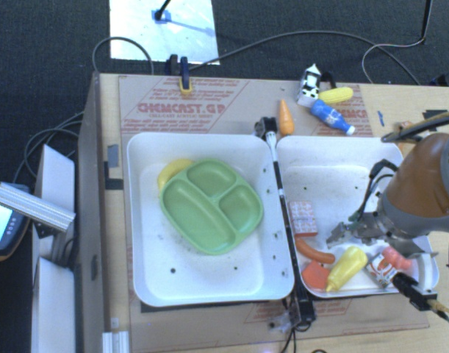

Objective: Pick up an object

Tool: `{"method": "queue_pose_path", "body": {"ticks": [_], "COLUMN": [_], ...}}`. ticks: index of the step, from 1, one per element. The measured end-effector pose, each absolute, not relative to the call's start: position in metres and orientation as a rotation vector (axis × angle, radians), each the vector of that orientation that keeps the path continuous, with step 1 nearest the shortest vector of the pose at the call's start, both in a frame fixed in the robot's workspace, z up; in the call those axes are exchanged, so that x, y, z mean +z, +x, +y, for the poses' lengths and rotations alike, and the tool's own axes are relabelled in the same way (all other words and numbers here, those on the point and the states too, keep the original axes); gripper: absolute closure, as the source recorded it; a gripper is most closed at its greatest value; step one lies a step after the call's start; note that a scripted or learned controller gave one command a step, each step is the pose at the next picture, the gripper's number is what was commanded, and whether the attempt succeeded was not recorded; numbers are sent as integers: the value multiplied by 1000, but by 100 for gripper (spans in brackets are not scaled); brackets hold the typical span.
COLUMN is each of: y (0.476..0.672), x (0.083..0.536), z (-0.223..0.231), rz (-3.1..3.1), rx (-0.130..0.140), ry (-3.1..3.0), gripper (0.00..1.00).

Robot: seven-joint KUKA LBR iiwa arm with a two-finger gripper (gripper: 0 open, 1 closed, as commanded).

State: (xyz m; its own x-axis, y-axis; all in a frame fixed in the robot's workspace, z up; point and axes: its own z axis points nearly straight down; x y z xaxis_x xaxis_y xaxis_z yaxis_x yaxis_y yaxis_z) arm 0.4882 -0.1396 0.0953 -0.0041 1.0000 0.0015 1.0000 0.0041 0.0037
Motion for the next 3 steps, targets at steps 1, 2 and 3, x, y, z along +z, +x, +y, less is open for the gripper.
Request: {"method": "queue_pose_path", "body": {"ticks": [1,2,3], "y": [548,509,626], "x": [85,84,85], "z": [-151,-123,-181], "rz": [2223,2222,2223], "rx": [2,1,2], "ry": [2216,2219,2214], "gripper": [0,0,0]}}
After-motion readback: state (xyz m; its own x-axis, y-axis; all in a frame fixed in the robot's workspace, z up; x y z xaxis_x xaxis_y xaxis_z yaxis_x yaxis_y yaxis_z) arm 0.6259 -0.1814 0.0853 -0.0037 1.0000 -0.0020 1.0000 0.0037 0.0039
